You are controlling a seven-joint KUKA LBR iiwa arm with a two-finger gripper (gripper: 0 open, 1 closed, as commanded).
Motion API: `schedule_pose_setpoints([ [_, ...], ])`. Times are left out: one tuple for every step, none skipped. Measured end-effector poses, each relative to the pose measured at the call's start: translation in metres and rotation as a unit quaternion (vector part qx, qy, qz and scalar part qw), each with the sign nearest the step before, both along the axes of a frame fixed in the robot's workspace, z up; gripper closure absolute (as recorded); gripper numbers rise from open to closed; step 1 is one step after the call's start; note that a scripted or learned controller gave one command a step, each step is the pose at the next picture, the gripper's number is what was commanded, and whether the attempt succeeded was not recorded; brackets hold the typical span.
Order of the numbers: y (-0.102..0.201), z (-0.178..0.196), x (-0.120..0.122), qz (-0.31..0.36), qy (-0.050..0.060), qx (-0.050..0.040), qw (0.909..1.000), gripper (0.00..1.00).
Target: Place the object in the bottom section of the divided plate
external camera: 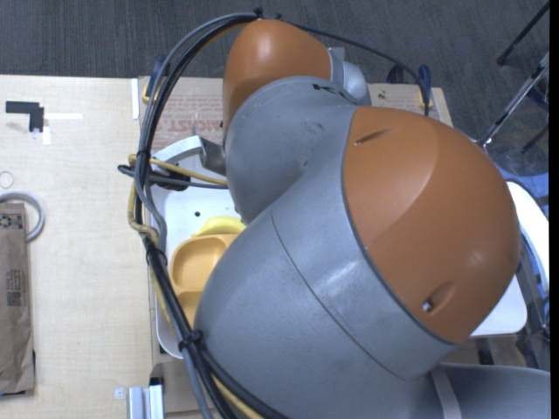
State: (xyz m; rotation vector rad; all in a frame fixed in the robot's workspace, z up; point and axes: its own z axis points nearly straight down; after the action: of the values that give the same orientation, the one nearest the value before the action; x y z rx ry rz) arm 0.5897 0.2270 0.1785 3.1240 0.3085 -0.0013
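Note:
A yellow divided plate [199, 262] lies in the white bin [181, 206] left of centre. Two of its sections show: a rounded one at the lower left and a paler one above it. The rest of the plate is hidden under the arm. The big grey and orange arm [367, 234] covers most of the bin and the whole right side. Its black cables [154, 138] loop over the bin's left edge. What the arm covers in the bin cannot be seen.
Left of the bin is the light wooden benchtop [79, 190], with a brown paper bag [13, 304] at its left edge and a small black bracket [24, 112] near the back. Printed cardboard [188, 116] lies behind the bin.

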Motion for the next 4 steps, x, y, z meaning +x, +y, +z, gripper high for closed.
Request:
schedule_pose_setpoints([
  [0.000, 0.124, 0.040, 0.001, 0.000, 0.0000, 1.0000, 1.00],
  [0.000, 0.057, 0.061, 0.034, 0.002, -0.0003, 0.9994, 1.00],
  [0.000, -0.046, 0.062, 0.005, 0.001, -0.0004, 1.0000, 1.00],
  [0.001, -0.086, 0.064, 0.004, 0.000, 0.0003, 1.0000, 1.00],
])
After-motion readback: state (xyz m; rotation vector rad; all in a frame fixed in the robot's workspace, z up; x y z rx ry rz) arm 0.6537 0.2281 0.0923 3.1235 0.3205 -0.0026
